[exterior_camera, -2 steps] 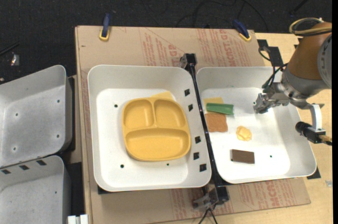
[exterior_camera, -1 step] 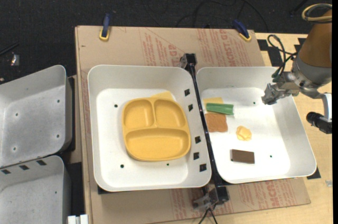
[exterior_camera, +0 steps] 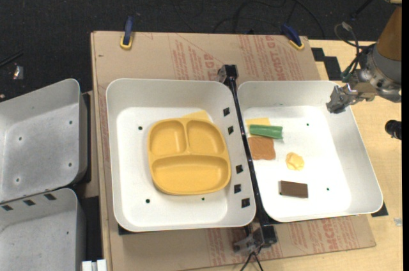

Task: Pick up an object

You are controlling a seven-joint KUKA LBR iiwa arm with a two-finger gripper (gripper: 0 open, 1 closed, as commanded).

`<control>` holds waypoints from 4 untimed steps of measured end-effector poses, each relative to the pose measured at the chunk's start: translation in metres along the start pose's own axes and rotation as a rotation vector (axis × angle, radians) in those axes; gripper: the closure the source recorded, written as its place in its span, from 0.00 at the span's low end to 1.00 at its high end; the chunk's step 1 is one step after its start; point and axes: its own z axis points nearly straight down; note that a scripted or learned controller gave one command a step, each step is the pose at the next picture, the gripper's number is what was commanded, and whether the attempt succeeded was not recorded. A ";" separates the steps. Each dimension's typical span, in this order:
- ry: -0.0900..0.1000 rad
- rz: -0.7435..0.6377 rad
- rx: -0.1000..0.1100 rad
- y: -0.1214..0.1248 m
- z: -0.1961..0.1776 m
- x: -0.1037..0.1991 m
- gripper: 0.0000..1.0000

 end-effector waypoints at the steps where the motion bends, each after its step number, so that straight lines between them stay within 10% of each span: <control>1: 0.000 0.000 0.000 0.002 -0.054 0.000 1.00; 4: 0.005 -0.005 0.010 -0.032 -0.029 0.160 1.00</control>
